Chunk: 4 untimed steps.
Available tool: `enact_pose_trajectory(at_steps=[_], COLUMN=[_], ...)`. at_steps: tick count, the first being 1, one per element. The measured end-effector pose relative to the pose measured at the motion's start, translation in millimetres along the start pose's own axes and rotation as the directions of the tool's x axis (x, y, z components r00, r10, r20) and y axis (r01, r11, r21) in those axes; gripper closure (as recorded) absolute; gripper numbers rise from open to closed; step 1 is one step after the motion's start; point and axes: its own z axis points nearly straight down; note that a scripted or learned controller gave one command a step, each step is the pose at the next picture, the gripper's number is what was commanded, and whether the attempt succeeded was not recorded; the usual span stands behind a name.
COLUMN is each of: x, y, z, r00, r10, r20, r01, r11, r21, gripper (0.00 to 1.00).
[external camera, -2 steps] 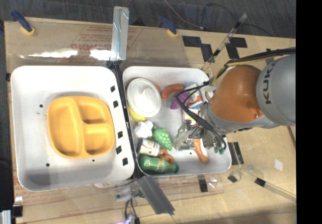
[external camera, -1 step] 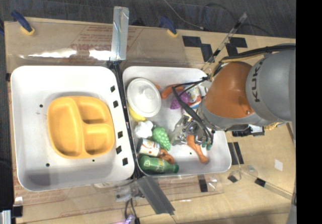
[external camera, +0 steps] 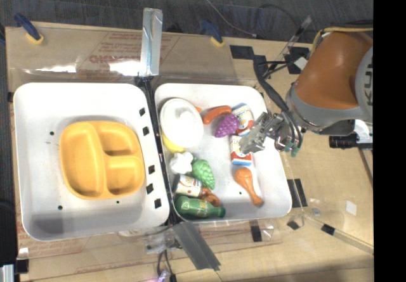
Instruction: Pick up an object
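My gripper [external camera: 252, 137] hangs low over the right side of the right bin [external camera: 274, 179], reaching in from the right. It sits right above a small white, red and blue carton [external camera: 240, 158], whose top it hides. Just left of it lie purple grapes [external camera: 226, 125] and an orange sausage [external camera: 216, 113]. A second small carton [external camera: 243, 113] lies just behind it. An orange drumstick [external camera: 248, 184] lies in front of the carton.
The right bin also holds a white bowl [external camera: 180, 121], green grapes [external camera: 203, 173], a white lump [external camera: 181, 162], a small bottle [external camera: 193, 187] and a green bottle [external camera: 199, 207]. A yellow divided tray [external camera: 101, 159] sits in the left bin [external camera: 32, 147]. Cables trail by the wrist [external camera: 285, 135].
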Motion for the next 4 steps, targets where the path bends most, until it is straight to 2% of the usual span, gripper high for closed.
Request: enact_pose_trajectory(at_steps=[1,2,3,4], x=[34.6,-4.5,-41.2,-49.6], y=[-23.3,-34.6,-15.0,-4.6], z=[109.5,89.7,56.1,73.4], r00=[0.955,0.884,0.951,0.932], r10=[-0.297,-0.467,-0.310,-0.363], r20=[-0.015,-0.011,-0.011,-0.012], r01=[0.297,0.467,0.310,0.363], r11=[0.955,0.884,0.951,0.932], r21=[-0.003,-0.004,-0.002,-0.003], gripper=[1.00,1.00,1.00,1.00])
